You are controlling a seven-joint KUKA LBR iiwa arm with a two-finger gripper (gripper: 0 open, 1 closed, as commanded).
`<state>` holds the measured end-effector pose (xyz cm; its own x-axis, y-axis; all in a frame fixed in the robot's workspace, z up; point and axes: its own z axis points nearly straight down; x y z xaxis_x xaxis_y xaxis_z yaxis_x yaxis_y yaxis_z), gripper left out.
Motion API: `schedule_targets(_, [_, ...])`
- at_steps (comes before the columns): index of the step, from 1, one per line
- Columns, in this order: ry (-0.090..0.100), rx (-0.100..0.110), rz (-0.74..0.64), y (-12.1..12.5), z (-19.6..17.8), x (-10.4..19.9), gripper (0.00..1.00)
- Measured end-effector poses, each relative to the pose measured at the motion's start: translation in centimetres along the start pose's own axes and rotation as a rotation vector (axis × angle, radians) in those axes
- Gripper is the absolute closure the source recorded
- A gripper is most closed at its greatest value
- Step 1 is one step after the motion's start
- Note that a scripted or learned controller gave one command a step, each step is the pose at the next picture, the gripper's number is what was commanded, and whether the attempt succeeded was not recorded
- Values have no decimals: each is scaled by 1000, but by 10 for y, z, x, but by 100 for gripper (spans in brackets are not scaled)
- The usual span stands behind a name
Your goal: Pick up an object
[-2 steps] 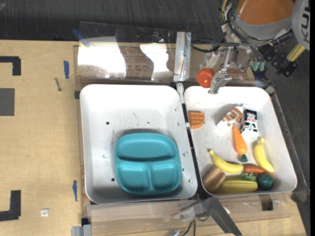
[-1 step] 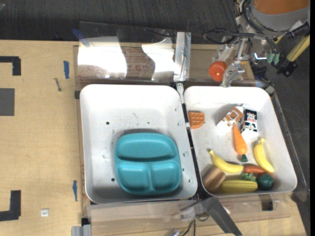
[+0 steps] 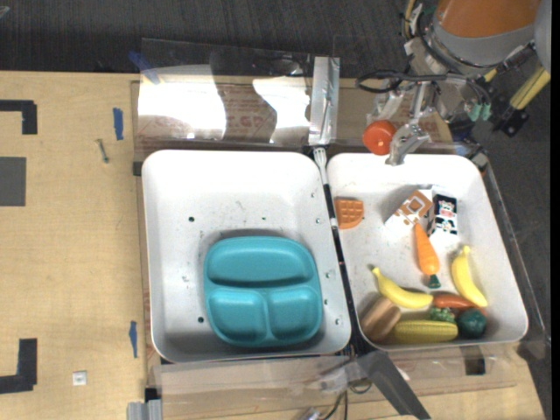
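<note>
Pincer (image 3: 398, 143) above far rim of right white bin (image 3: 499, 234), fingers clamped on small round orange-red ball (image 3: 379, 136). Toys crowd bin's near corner: two yellow bananas (image 3: 401, 291), orange carrot (image 3: 425, 250). Open floor near far edge. Teal divided plastic tray (image 3: 261, 289) in left bin (image 3: 175, 199).

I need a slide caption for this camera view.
Arm's hand above right bin of toy food; teal tray in left bin.

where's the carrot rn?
The carrot lies in the right bin, roughly mid-bin, below the small black-and-white carton and between the two bananas.
</note>
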<state>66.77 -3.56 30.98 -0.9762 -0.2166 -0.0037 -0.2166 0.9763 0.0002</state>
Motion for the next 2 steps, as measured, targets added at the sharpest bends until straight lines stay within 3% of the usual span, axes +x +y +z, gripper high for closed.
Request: schedule_targets(2, [-1,0,-212,-13,7,3,100])
